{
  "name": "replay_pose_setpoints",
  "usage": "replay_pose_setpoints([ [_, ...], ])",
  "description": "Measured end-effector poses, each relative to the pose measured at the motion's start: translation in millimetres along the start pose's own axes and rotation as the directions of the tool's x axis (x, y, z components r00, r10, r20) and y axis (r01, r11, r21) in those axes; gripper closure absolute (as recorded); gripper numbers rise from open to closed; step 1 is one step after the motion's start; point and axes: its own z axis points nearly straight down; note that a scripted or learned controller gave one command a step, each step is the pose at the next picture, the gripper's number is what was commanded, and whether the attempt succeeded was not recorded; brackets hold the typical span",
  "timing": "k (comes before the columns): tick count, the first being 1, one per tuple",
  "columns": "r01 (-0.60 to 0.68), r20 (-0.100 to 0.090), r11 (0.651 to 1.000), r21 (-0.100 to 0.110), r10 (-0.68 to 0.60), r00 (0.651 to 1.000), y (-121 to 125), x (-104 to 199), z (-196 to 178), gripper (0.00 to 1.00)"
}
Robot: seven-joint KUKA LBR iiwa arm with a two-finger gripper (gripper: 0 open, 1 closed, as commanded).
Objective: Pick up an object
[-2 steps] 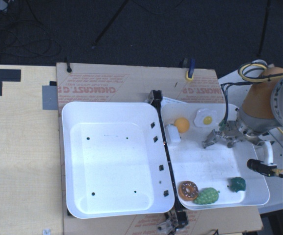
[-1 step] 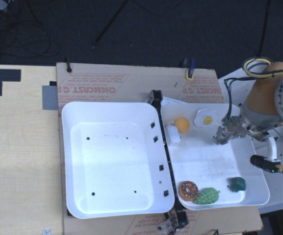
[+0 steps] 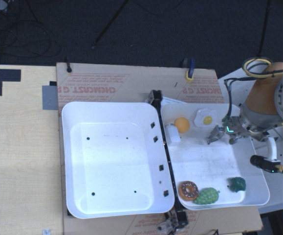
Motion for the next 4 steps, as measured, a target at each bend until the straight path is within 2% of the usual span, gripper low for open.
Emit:
replay_pose_setpoints([
  [1, -0.003, 0.000, 1.000, 0.001, 0.003, 1.000, -0.4, -1.0, -10.0, 1.00],
  [2, -0.004, 0.000, 1.000, 0.001, 0.004, 1.000, -0.5, -1.2, -9.6, 0.00],
  [4, -0.004, 0.000, 1.000, 0.001, 0.004, 1.000, -0.5, -1.2, -9.6, 0.00],
])
